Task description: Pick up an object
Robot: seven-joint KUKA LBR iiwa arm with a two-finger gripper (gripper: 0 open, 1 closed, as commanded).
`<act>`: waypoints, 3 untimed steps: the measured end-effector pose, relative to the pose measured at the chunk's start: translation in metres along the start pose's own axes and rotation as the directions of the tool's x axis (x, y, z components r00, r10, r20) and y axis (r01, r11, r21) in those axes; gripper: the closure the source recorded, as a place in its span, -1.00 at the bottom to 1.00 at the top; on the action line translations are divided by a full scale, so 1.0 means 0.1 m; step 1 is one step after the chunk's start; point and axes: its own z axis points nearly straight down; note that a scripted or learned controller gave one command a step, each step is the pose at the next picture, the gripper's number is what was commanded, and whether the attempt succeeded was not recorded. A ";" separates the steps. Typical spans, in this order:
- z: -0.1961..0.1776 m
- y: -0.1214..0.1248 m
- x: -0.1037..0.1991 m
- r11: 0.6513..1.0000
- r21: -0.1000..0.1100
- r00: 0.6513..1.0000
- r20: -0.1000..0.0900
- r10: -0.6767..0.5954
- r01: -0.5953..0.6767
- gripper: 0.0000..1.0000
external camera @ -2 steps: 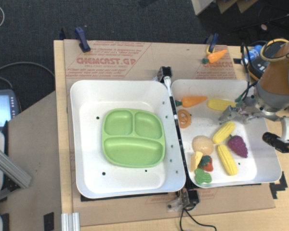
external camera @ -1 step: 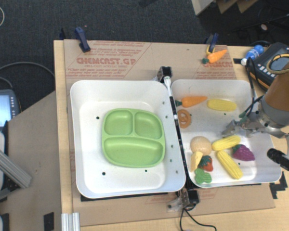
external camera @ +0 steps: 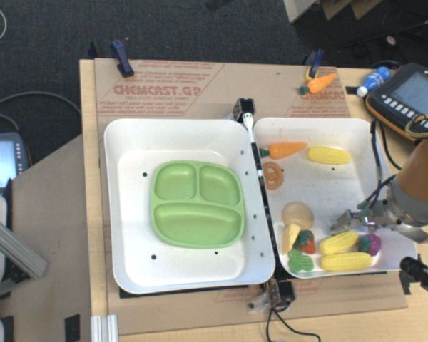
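Gripper (external camera: 348, 221) just above yellow corn (external camera: 339, 244).

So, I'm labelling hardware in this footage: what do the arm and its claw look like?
The arm enters at the right edge: a thick rounded body with an orange-brown band above a grey wrist. The claw is small, of grey metal with thin fingers. A dark cable runs near the wrist.

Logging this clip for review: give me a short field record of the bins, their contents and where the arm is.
left bin: holds a green divided plate
right bin: toy food, including carrot, corn cob, pretzel
near-corner cluster: yellow pieces, green piece
gripper: low over the right bin, beside the cluster
grasp: nothing seen held
outside bins: second carrot on the bench
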 end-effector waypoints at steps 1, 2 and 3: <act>-1.04 0.04 0.87 1.000 -0.014 1.000 0.003 -0.011 0.011 -1.00; 0.06 0.53 1.11 1.000 -0.008 1.000 0.003 -0.007 0.007 -1.00; -0.09 0.52 1.08 1.000 -0.009 1.000 0.004 -0.003 0.003 1.00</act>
